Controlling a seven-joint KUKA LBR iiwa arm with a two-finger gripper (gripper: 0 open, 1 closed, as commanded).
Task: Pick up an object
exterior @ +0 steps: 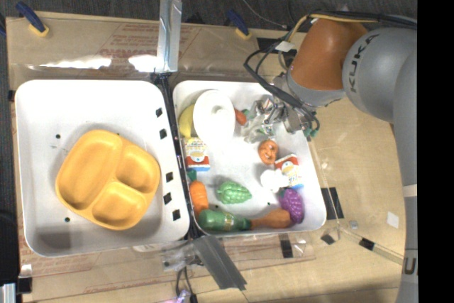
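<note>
Arm: grey KUKA iiwa (379, 74) with orange band, reaching in over the right bin's far right corner.
Gripper (266, 117): low inside the right bin (312, 174) near its far edge; metal parts blur together, so I cannot tell its state, nor whether anything is grasped.
Right bin contents: white plate (214, 115) at the far left, covering most of a banana (185, 121); small carton (197, 155) by the left wall; orange pumpkin-like toy (267, 150) just below the gripper; green toy (233, 192); purple grapes (291, 203) at the near right corner; carrot (198, 196) and green bottle (221, 221) along the near edge.
Left bin (35, 117): yellow divided tray (108, 178), tilted.
Hard to read: small red-white items beside the grapes.
</note>
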